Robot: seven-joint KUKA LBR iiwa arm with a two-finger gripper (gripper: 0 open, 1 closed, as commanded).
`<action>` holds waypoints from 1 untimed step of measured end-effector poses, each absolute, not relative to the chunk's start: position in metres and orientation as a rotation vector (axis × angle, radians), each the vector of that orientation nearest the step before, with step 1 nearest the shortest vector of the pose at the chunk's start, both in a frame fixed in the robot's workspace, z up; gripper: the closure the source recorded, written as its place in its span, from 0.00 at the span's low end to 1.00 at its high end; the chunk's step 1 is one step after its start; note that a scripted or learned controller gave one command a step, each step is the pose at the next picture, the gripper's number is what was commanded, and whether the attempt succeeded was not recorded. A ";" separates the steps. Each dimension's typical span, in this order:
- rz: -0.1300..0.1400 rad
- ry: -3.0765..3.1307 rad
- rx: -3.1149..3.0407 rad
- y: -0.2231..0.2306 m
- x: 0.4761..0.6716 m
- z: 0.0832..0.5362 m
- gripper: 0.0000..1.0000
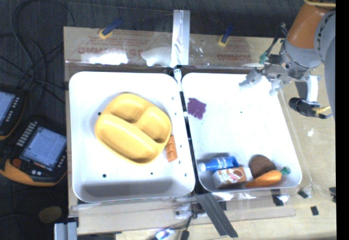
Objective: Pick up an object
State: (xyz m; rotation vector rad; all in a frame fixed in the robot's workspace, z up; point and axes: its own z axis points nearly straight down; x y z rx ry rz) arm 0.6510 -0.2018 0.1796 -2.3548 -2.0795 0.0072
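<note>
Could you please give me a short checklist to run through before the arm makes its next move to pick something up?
1. Gripper free of any load: ok, nothing shows between its fingers; it sits at the right bin's far right corner.
2. Finger opening: ok, they look spread apart.
3. Targets within the right bin: ok, a purple piece lies alone near the divider; a small bottle, a brown item and a toy carrot sit at the near edge.
4. Clearance around targets: not ok for the near-edge cluster, which is crowded together against the wall; ok for the purple piece.
5. Left bin option: cannot tell whether the large yellow object fits the gripper.
</note>
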 end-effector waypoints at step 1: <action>0.006 -2.116 -2.321 -0.146 0.668 0.101 0.00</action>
